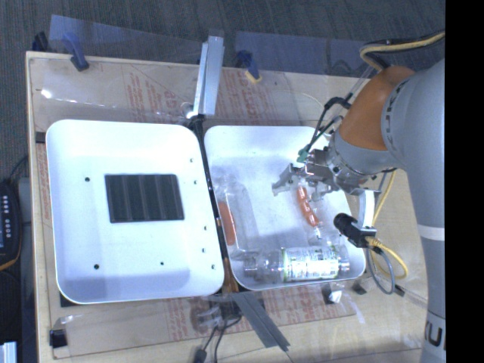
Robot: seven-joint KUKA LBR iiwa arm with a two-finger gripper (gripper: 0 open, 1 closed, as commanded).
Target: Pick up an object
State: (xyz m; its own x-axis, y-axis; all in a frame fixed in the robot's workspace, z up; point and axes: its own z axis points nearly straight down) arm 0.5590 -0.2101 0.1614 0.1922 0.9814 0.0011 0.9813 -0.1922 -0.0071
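hovering end effector [306, 181] in right bin [257, 146], finger state unclear, orange object [308, 207] just below, bottle [302, 265] near front wall

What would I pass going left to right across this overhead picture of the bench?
Left bin with a dark ridged panel → orange stick at the right bin's left wall → clear bottle → gripper → orange band.

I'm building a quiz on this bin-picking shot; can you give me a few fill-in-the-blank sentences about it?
1. The clear plastic bottle lies on its side in the ____ bin.
2. The dark ridged rectangle sits in the ____ bin.
3. The gripper is above the ____ bin.
4. The band above the wrist is ____.

Missing words: right; left; right; orange
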